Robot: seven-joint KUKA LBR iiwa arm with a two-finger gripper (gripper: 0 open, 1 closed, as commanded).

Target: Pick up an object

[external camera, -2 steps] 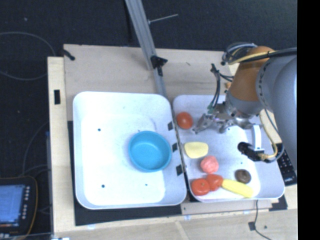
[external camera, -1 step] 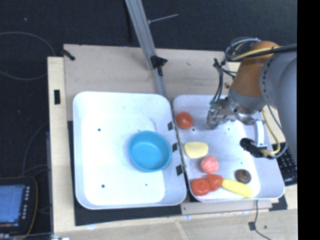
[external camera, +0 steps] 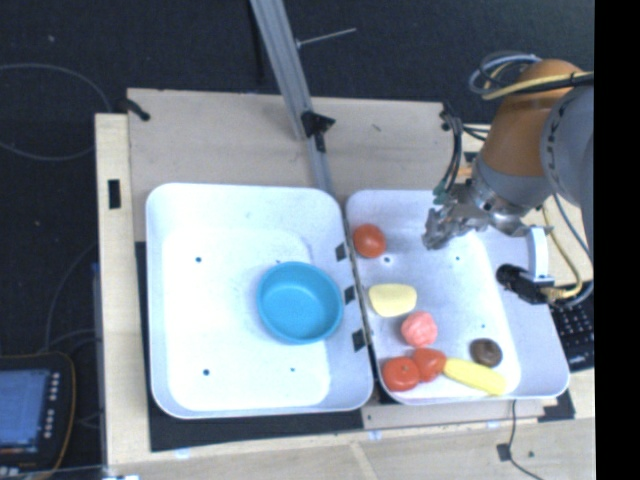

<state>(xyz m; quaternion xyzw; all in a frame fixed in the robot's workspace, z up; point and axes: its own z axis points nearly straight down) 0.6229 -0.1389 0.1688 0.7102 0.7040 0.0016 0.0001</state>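
Pale wooden bench [external camera: 230,138] on a dark speckled floor [external camera: 130,28].
A grey metal post [external camera: 285,63] slanted up from the bench's far edge. Thin cables [external camera: 40,153] trailed over the floor at left; a small blue-lit screen [external camera: 30,408] sat by the bench's near left corner. Lighting was even.

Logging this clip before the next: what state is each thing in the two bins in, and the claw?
Claw: over the right bin's far end, nothing seen held.
Blue bowl: upright in the left bin.
Orange-red ball: loose, alone.
Pale yellow piece: lying flat.
Banana: lying beside the red pieces.
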